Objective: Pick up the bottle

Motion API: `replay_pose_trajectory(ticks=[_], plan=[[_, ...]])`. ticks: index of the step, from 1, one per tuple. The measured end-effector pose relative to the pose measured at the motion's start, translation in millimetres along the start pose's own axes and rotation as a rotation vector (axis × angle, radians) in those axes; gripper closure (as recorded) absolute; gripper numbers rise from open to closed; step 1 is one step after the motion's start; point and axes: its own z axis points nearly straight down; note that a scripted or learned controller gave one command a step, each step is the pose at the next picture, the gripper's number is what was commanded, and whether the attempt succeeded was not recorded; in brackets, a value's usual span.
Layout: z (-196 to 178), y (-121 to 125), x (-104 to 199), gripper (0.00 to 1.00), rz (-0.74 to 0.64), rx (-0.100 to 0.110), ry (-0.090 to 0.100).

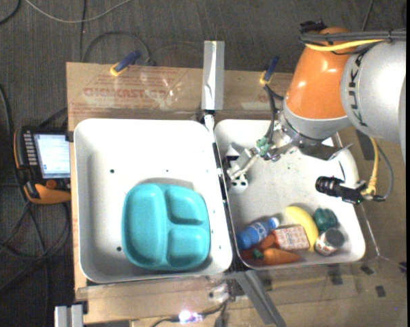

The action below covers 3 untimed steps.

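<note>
The bottle (257, 231) is blue with a white cap and lies on its side at the front of the right bin (307, 176), its cap toward the banana. My gripper (237, 169) hangs over the bin's left side, near the wall between the bins and well behind the bottle. Its fingers stand apart, with nothing between them. The orange-banded wrist reaches in from the upper right.
Packed around the bottle at the bin's front are a yellow banana (301, 219), a red and white box (291, 238), an orange carrot (280, 255), a teal object (325, 218) and a metal can (329, 241). A teal divided plate (167, 226) lies in the left bin (103, 148).
</note>
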Motion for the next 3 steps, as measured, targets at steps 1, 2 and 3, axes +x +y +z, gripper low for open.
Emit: replay_pose_trajectory(ticks=[1,2,3], plan=[[-29,36,-30,0.00,0.135,0.000,-0.002],[32,-6,-38,0.00,0.029,0.002,-0.001],[44,-11,38,0.00,0.207,0.003,0.002]])
